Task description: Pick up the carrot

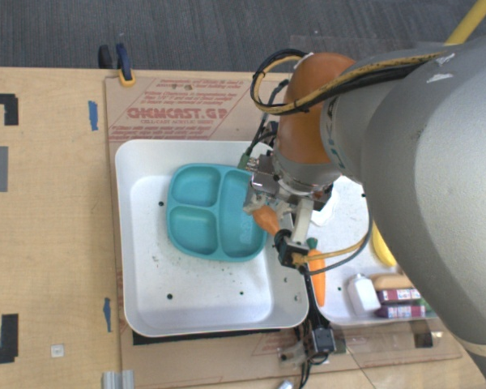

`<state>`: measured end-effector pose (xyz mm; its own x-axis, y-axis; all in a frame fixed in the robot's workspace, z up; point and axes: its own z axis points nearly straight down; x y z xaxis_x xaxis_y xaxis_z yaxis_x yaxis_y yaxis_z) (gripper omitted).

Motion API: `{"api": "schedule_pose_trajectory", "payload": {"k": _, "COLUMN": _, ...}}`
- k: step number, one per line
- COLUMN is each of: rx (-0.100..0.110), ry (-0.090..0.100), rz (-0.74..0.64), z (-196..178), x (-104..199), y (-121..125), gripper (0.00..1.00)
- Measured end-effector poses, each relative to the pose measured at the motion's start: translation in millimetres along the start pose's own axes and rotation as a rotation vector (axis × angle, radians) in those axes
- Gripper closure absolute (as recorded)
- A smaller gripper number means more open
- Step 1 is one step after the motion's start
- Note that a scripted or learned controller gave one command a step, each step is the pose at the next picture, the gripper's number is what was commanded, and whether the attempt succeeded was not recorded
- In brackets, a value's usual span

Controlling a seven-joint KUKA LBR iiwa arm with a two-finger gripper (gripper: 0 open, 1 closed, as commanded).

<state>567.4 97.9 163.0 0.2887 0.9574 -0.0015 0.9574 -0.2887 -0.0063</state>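
Arm: grey, orange-banded, over left white bin (pixel 138 241) | Gripper (pixel 269 214): grip state cannot be told, at right rim of teal three-compartment plastic plate (pixel 206 213) | Orange tapered carrot (pixel 316 275): on the wall between bins, just below gripper | Room: bin floor open left and below plate.

- The gripper (pixel 269 217) hangs at the teal divided plate's (pixel 206 213) right edge — inside the left white bin (pixel 146 282).
- A carrot (pixel 316 275) lies just beside it.

A teal divided plate (pixel 204 211) lies in the left white bin (pixel 146 298).
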Motion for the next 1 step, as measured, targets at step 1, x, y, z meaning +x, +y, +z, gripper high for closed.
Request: {"api": "schedule_pose_trajectory", "payload": {"k": 1, "rx": -0.002, "ry": -0.001, "rz": -0.002, "z": -10.5, "x": -0.2, "y": 1.0, "gripper": 1.0}}
